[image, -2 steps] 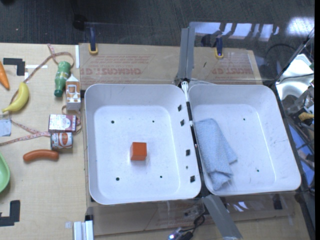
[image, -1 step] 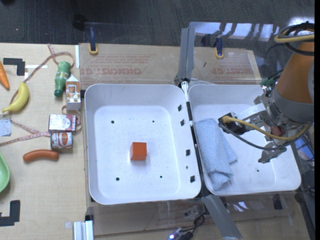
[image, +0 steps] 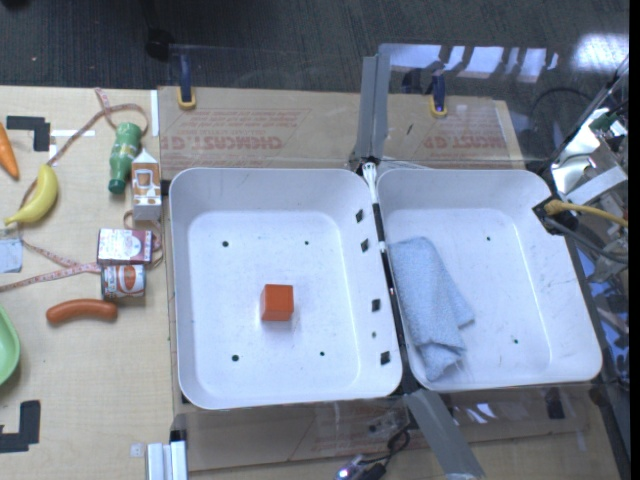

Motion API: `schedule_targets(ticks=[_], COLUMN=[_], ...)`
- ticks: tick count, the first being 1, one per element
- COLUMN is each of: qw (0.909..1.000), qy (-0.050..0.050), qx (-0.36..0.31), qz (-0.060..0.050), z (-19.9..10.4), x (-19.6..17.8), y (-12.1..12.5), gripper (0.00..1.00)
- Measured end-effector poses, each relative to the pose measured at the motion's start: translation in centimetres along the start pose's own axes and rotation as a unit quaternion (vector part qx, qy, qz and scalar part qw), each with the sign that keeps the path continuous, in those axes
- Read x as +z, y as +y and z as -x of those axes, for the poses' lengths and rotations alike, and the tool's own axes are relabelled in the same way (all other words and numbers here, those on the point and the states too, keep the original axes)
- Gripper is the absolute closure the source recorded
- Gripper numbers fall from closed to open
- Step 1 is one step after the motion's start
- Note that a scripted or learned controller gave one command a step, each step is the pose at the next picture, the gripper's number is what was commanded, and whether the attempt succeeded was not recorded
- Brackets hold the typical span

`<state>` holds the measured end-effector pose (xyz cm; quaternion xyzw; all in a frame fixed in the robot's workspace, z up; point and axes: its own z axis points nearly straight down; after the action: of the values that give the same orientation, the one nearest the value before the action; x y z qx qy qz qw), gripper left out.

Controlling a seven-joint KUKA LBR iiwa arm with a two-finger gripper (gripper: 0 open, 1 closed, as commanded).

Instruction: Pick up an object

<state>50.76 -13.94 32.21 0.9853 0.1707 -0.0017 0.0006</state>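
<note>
Orange-red in colour, the small block (image: 277, 302) sits flat on the floor of the left bin (image: 200, 368), a little below the bin's centre and well apart from every wall, with nothing touching it. The left bin's floor shows a few small dark dots around the block. Across the divider, the right bin (image: 560, 358) holds a pale blue-grey cloth (image: 430, 303), bunched into a long fold that lies against the bin's left side and runs down toward the near wall; what lies under its folds cannot be seen. At the right edge of the frame, beside the right bin's upper right corner, part of the robot's hardware shows, with a yellow cable (image: 585, 211) running across it; this area is cut off by the frame and cluttered, and the gripper's state cannot be told from it. Left of the bins, on the bench top (image: 70, 388), lie a banana (image: 33, 196), a green bottle (image: 124, 154), a small carton (image: 146, 190), a patterned box (image: 124, 245), a tin can (image: 123, 282) and a red sausage-shaped item (image: 82, 312). A carrot (image: 7, 154) and a green dish (image: 6, 346) are cut off by the left edge. A thin tape or cord winds among these items; its markings are too small to read.
</note>
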Motion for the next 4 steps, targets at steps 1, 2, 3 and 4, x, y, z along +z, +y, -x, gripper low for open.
schedule_targets(ticks=[1, 2, 3, 4], qw=[1.0, 0.9976, 0.9993, 0.9998], qy=[-0.001, -0.001, -0.002, 0.0], qx=[-0.008, 0.07, 0.037, -0.02], qz=[-0.002, -0.001, -0.002, 0.0], z=[3.6, -4.1, -9.9, -9.5], x=[2.1, 0.7, 8.2, 6.9], y=[7.6, 4.0, -3.8, 1.9], gripper=[0.0, 0.0, 0.0, 0.0])
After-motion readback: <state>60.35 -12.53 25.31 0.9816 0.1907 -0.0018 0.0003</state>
